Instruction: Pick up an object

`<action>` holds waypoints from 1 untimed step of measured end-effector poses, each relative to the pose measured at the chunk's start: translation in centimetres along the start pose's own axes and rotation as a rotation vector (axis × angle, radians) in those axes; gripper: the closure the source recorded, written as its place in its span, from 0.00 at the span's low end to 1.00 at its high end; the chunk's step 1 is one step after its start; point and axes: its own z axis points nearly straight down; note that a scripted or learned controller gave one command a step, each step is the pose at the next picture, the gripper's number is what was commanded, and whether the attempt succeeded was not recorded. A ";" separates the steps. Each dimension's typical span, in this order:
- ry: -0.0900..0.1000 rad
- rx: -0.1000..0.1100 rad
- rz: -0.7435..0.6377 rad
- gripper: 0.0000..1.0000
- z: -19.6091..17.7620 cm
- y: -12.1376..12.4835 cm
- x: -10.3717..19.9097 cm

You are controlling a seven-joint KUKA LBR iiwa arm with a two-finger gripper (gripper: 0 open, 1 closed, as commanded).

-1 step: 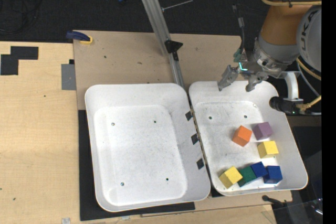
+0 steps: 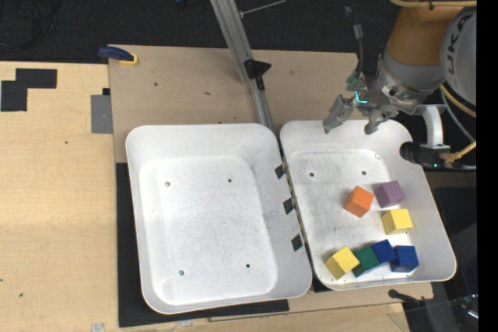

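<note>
The gripper (image 2: 356, 120) hangs above the far rim of the right bin (image 2: 311, 140), its two fingers spread apart with nothing between them. The blocks lie toward that bin's near right side: an orange block (image 2: 359, 200) and a purple block (image 2: 388, 192) closest to the gripper, a yellow block (image 2: 398, 220) nearer the front, and beyond it a tight cluster (image 2: 372, 257) of yellow, green and blue. Going for the cluster risks a finger landing on a neighbouring block; the orange block, standing apart, looks safer.
</note>
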 end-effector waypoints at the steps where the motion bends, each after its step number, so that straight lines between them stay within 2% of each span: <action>1: 0.000 0.004 0.001 0.00 4.5 -0.5 0.5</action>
